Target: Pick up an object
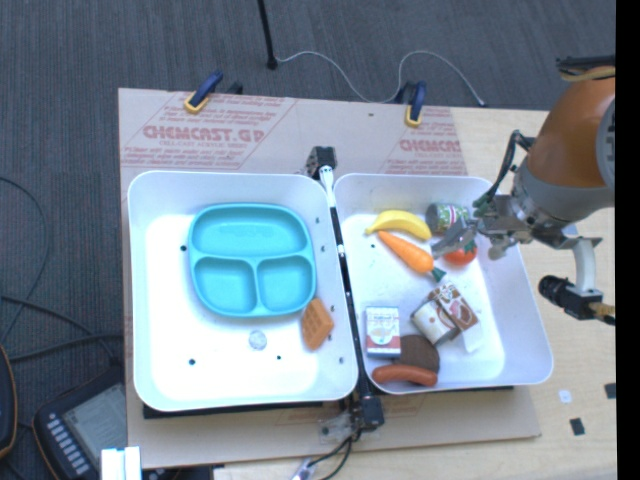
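Camera view, pincer [468, 240] low over tomato [460, 255]

Bright even overhead light, soft shadows; white bins [150, 298] near blown out; pic slightly soft, low-res.

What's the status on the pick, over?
Gripper low in right bin, over tomato. Nothing visibly held. Carrot, green can crowd it.

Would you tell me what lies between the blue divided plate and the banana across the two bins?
In the camera view, between the blue plate and the banana run the bins' adjoining white rims, with a thin black-and-white rod lying along them.
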`<state>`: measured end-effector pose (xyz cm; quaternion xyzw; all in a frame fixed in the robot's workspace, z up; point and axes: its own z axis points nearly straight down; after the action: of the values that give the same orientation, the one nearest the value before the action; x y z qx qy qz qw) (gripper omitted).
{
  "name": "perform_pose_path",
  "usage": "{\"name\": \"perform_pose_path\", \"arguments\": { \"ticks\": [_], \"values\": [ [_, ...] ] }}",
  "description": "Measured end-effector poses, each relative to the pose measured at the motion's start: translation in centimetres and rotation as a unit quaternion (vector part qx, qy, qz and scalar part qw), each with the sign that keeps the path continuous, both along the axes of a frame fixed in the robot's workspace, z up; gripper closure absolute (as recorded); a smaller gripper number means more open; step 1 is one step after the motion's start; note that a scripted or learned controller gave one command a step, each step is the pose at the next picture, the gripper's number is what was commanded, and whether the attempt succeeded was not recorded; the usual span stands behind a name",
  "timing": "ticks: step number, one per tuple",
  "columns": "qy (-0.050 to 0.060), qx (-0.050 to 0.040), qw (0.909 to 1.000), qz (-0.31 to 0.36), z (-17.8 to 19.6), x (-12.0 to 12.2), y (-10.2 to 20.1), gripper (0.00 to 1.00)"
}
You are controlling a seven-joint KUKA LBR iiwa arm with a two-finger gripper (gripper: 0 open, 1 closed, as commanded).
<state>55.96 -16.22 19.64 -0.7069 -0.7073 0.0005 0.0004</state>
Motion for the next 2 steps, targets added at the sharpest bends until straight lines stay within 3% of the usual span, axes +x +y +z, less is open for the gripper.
{"name": "perform_pose_path", "arguments": {
  "ticks": [1,2],
  "values": [
    [-0.003,-0.0013,1.0000,0.000,-9.88,-1.26,2.68,0.00],
    [-0.001,-0.0011,1.0000,-0.001,-9.04,-1.36,2.70,1.00]
  ]
}}
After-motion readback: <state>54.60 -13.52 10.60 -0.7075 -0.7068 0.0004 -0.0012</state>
